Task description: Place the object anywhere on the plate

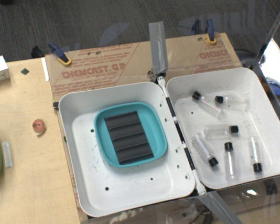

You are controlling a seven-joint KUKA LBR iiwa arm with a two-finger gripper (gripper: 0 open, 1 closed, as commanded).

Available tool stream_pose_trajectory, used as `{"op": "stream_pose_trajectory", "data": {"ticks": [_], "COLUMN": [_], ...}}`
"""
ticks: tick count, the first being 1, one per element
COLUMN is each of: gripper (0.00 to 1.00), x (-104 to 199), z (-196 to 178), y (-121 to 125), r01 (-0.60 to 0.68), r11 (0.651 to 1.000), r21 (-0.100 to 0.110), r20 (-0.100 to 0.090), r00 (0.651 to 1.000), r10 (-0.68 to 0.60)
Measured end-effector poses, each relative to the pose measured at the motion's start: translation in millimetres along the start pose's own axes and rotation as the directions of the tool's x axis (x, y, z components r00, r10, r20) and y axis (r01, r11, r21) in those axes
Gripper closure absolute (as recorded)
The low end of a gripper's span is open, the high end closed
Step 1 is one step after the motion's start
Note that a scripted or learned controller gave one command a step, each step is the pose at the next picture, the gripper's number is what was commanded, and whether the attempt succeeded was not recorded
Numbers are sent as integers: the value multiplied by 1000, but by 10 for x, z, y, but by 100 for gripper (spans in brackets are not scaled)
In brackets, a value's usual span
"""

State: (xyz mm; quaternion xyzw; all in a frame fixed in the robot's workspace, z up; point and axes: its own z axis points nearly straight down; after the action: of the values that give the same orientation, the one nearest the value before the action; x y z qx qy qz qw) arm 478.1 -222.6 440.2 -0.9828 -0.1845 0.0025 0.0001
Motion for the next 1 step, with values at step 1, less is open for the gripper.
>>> {"op": "stream_pose_trajectory", "data": {"ticks": [1], "gripper": [0], "x": [1], "z": [0], "y": [-1], "r01": [-80], "r11": [997], "r21": [0], "r20": [0], "r00": [997], "r10": [80]}}
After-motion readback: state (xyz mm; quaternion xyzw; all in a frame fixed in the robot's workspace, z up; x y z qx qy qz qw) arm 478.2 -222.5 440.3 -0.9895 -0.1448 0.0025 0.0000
